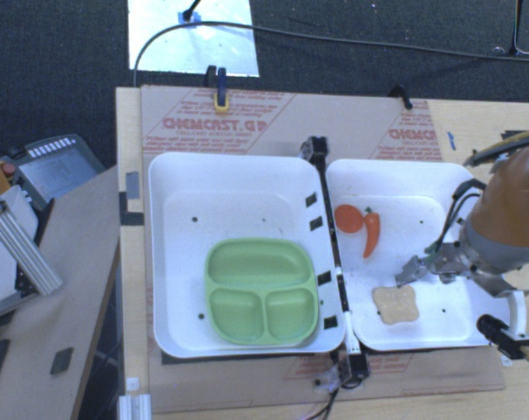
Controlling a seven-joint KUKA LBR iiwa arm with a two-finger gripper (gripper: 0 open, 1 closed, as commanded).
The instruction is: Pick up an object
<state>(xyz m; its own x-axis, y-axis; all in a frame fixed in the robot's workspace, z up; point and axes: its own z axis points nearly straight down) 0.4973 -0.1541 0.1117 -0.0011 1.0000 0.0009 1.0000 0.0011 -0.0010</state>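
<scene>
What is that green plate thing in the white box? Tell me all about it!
The green tray is a pale green divided plate, smooth like plastic, with rounded corners. Raised ridges split it into three compartments: one long one along the far side and two smaller ones nearer the camera. Nothing lies in any of them. It lies flat, right side up, on the floor of the left bin, toward the near right corner, close to the divider between the bins. Only the bin floor touches it.

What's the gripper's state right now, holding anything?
Gripper: cannot be told; it sits low in the right bin just above the toast slice, nothing visibly held.
</scene>
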